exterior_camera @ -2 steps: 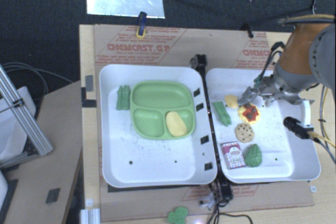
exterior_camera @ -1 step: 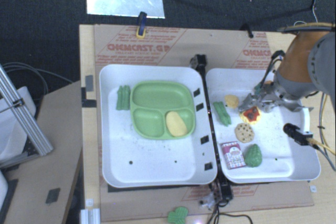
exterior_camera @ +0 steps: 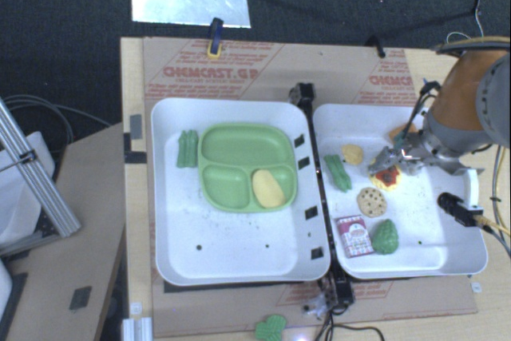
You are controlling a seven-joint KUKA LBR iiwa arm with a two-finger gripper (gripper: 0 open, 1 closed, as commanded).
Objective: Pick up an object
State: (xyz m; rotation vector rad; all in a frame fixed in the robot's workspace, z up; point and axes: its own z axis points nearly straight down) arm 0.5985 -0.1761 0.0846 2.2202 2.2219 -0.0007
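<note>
My gripper (exterior_camera: 391,164) is low in the right bin (exterior_camera: 455,255), near its middle. It sits right over a small red and orange toy (exterior_camera: 390,177), which it partly hides. Close by on the left lie a yellow toy (exterior_camera: 352,153), a green pickle-like piece (exterior_camera: 337,172) and a round cookie (exterior_camera: 371,201). A red packet (exterior_camera: 354,235) and a green leafy toy (exterior_camera: 386,237) lie nearer the front wall. The arm (exterior_camera: 471,104) reaches in from the right.
The left bin (exterior_camera: 172,251) holds a green divided plate (exterior_camera: 239,146) with a yellow oval toy (exterior_camera: 269,188) in its right compartment, and a green bean bundle (exterior_camera: 187,148) beside it. A green toy (exterior_camera: 271,327) lies off the bins at the front.
</note>
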